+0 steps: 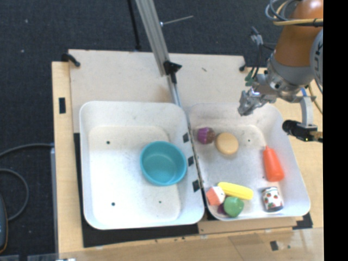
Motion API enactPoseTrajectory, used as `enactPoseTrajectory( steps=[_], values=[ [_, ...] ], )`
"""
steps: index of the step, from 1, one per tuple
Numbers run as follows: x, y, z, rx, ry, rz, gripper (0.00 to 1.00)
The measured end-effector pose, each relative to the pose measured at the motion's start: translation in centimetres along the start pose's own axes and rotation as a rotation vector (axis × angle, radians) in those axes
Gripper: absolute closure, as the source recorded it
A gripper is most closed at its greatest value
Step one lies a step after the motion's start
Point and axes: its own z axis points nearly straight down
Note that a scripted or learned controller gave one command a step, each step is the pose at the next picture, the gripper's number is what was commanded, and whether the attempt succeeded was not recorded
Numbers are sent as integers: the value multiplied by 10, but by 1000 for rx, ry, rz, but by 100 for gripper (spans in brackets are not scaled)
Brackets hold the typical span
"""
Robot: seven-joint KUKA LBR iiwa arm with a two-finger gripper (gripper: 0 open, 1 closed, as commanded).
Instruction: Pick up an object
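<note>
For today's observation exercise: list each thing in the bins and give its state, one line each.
Blue bowl: upright, left bin.
Purple item: right bin, loose.
Tan round item: lying flat.
Orange carrot: lying down.
Yellow banana: lying down.
Gripper: above right bin.

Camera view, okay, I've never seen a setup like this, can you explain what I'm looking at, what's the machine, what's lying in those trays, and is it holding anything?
This single picture comes from a camera fixed above a bench, looking down at a slant. The grey and orange machine on the right is a robot arm; its end effector hangs over the far edge of the right bin. I see nothing held in it.

Two shallow white bins sit side by side. The left bin holds a blue bowl. The right bin holds a purple toy, a tan round piece, an orange carrot-like piece, a yellow piece, a green piece, a pink-and-white block and a small patterned cup.
</note>
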Motion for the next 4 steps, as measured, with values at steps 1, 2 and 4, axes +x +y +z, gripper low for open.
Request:
enactPoseTrajectory(
  steps=[1,2,4],
  values=[
    [47,-19,12,1,1,0,100],
    [97,-39,21,-1,1,2,100],
    [193,-78,27,0,3,-3,100]
  ],
)
